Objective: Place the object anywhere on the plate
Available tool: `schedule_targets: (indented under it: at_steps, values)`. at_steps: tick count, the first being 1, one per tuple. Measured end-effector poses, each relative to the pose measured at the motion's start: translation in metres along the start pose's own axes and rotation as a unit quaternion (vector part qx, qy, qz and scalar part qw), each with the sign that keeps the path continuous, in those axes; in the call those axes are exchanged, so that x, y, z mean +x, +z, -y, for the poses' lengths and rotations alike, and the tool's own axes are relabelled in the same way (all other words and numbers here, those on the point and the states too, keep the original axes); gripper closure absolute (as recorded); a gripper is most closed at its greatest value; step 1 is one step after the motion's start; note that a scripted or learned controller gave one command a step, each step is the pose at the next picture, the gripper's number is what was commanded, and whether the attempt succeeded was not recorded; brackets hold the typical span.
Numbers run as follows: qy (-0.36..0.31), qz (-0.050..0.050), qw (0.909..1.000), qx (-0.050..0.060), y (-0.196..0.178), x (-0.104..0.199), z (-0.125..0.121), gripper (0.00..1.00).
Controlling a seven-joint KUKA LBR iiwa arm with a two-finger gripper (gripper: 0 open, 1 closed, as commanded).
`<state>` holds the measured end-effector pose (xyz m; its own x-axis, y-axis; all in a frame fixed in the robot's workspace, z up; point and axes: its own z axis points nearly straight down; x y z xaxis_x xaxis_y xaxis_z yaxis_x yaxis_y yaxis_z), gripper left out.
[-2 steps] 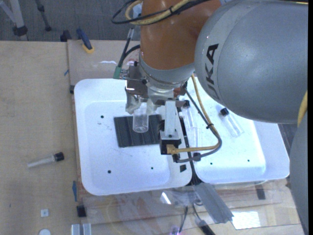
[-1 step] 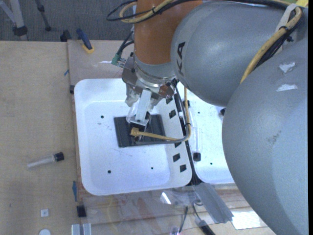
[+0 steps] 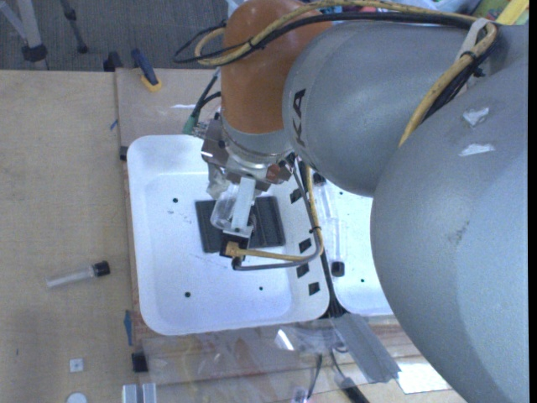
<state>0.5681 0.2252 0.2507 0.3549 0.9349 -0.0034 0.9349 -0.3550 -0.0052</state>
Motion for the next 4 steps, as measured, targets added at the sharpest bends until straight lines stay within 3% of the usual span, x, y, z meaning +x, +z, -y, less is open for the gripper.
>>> schedule_targets:
  at_steps: [1, 2, 3, 4]
  values:
    - [0.052, -0.001, 0.9986, -0.001, -0.056, -0.022, 0.058, 1.00]
    - [-0.120, 0.000, 0.9928, 0.000, 0.050, -0.033, 0.083, 1.00]
    - [-0.097, -0.001, 0.9953, -0.002, 0.003, -0.003, 0.006, 1.00]
    - [-0.131, 0.000, 0.9914, -0.001, 0.005, -0.032, 0.084, 1.00]
